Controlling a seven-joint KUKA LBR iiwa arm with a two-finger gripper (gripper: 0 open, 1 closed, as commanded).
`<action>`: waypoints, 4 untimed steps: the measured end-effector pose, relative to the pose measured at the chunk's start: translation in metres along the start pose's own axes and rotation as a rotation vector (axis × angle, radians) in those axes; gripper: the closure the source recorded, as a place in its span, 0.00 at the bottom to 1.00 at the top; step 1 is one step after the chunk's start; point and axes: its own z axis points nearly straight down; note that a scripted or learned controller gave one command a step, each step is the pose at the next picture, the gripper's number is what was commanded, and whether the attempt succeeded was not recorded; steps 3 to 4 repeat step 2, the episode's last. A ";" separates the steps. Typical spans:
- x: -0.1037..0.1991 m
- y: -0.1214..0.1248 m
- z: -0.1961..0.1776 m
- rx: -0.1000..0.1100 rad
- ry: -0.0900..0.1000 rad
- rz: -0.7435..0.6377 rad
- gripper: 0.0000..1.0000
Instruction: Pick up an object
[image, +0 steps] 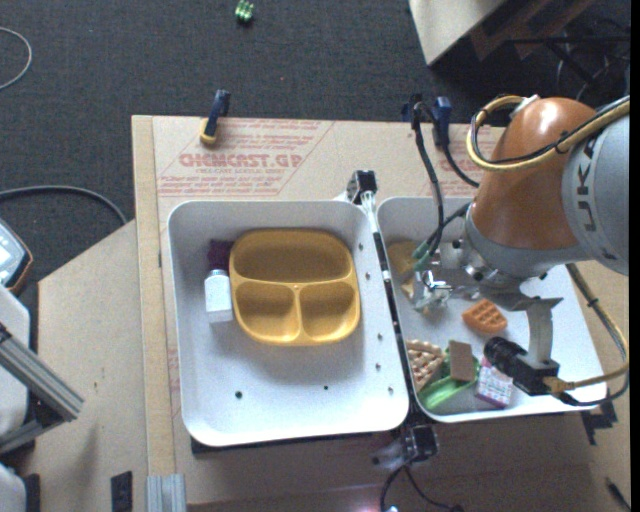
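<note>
My gripper (431, 288) hangs low over the left part of the right bin (590, 330), close to its dividing wall. An orange waffle-shaped piece (486, 317) lies just to its right. Toward the bin's front lie a beige dotted piece (424, 357), an olive block (460, 359), a green piece (438, 393) and a small pink box (491, 386). A pale yellow thing (402, 259) sits behind the gripper by the wall. The arm's orange and grey wrist hides the back of this bin.
The left bin (250, 400) holds a yellow divided plate (294, 285), with a small white bottle (218, 296) and a dark purple thing (220, 250) at its left. Black clips and cables run along the wall between the bins.
</note>
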 end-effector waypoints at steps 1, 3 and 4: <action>0.000 -0.003 0.002 0.004 0.001 0.001 1.00; 0.009 -0.002 0.004 0.005 0.001 -0.001 1.00; 0.009 -0.002 0.004 0.005 0.001 -0.001 1.00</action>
